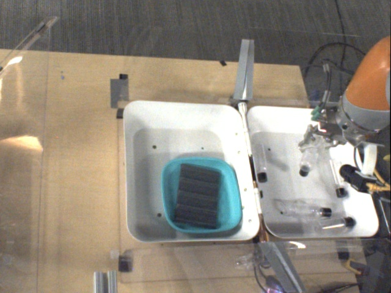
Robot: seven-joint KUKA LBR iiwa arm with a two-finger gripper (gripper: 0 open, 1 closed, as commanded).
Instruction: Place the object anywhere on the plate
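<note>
Inspection ran left to right. The wooden bench [67, 182] was flat, pale and bare-grained, with a glare patch at its left edge.

The left bin [143, 151] was a shallow white tray with rounded corners and a smooth, faintly glossy wall. In its lower half sat the plate [231, 191], a teal, rounded-square dish with a raised lip, which looked like plastic.

The object [197, 195], a dark grey ribbed rectangular block with a matte surface, lay flat inside that lip, slightly skewed and clear of the rim on all sides. On that evidence I judged the placement as good as made.

The right bin [278, 124], of the same white make, held some clear, glassy pieces [299, 210] along its lower wall that were hard to make out, as well as several small black studs.

My gripper [307, 150] hung over the right bin's upper part, well apart from the plate. I could not tell whether it was apart or together, and I saw nothing held in it.

The orange band [371, 78] of my arm showed at the right.

Recommendation: I should rise straight up and stay on the right-hand side. I should not sweep low across the wall between the bins, because a knock to the light plate could slide the block off.
</note>
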